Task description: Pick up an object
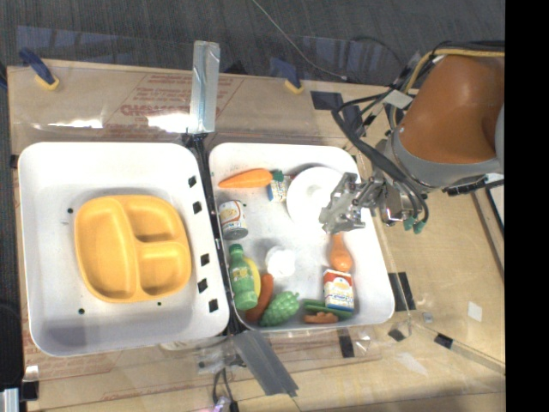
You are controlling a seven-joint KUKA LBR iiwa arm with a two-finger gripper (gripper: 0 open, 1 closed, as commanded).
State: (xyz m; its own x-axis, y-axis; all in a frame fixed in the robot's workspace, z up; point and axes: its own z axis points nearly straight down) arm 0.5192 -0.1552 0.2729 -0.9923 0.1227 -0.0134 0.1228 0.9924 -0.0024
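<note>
Hovering over right bin [369, 269], gripper [343, 215] sat at white plate [310, 194] edge; jaws' state could not be told. Small orange piece [340, 253] lay just below, upright-ish, nearest target.

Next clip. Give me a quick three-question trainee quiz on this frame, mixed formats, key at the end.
1. True or false: the yellow tray lies in the same bin as the carrot.
2. Multiple choice: the gripper hangs over which bin? A) left bin B) right bin C) neither, it is over the bench.
3. Fill in: the white plate sits between the carrot and the ____.

Key:
1. False. The tray is in the left bin; the carrot is in the right one.
2. B, near that bin's right side, beside the plate.
3. Gripper.
</note>
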